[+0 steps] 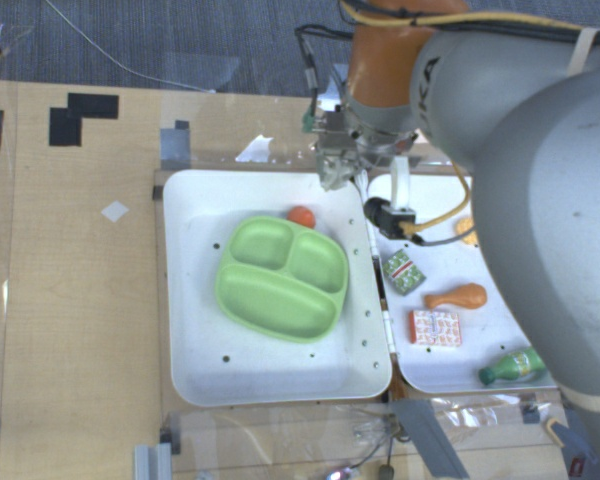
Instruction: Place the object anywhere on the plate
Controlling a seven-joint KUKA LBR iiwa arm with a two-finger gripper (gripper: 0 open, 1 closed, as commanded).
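Just beside green plate rim, orange ball, claw above.

Setting, as I read it from my console: a robotics lab test bench. Evidence: a pale wooden bench top with black tape marks; two shallow white bins, the left bin and right bin, fixed side by side; grey carpet with a loose thin cable; toy-like props (a green sectioned plate, small cartons, a green bottle) below the fingers.
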